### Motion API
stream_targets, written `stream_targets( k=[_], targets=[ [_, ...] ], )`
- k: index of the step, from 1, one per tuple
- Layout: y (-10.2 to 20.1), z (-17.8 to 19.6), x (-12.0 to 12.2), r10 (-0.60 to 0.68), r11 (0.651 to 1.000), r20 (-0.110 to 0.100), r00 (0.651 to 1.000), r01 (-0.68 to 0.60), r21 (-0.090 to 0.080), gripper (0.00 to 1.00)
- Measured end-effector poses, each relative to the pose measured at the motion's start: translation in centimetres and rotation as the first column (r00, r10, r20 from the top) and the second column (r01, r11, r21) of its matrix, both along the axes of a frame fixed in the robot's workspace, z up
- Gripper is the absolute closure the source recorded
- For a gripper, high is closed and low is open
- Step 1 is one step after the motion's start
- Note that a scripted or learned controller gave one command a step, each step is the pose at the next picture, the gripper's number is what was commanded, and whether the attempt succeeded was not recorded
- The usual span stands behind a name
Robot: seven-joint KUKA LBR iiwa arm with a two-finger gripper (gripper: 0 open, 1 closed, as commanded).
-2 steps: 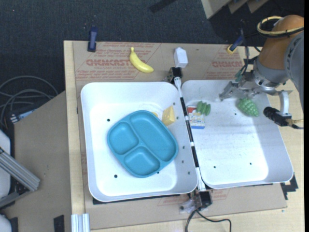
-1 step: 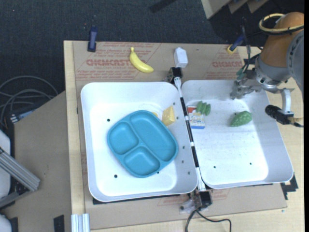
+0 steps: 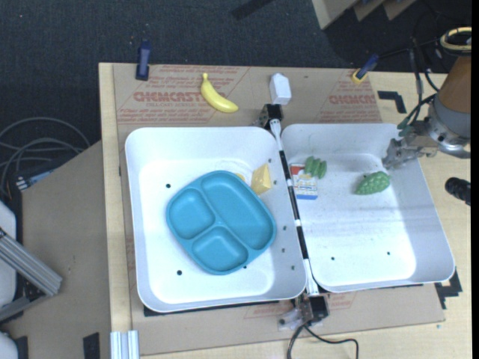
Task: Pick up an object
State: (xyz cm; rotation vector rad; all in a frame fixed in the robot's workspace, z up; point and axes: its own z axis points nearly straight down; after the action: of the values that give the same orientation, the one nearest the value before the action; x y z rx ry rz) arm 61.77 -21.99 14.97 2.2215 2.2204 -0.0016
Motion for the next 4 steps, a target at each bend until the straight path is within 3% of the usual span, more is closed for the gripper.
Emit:
stream_targets(
  k=[1, 2, 3, 4],
  targets=[
    [3.6, 2.5, -3.1, 0.001, 1.0, 0.0, 1.0, -0.001, 0.002, 1.0],
    [1.8, -0.4, 0.4, 0.001, 1.0, 0.001, 1.0, -0.001, 0.001, 1.0],
    [0.6, -3.3, -0.5, 0.001, 1.0, 0.002, 1.0, -0.001, 0.0, 1.0],
    [5.8, 5.2, -4.3, 0.002, 1.0, 0.003, 1.0, -0.002, 0.001, 1.0]
  ],
)
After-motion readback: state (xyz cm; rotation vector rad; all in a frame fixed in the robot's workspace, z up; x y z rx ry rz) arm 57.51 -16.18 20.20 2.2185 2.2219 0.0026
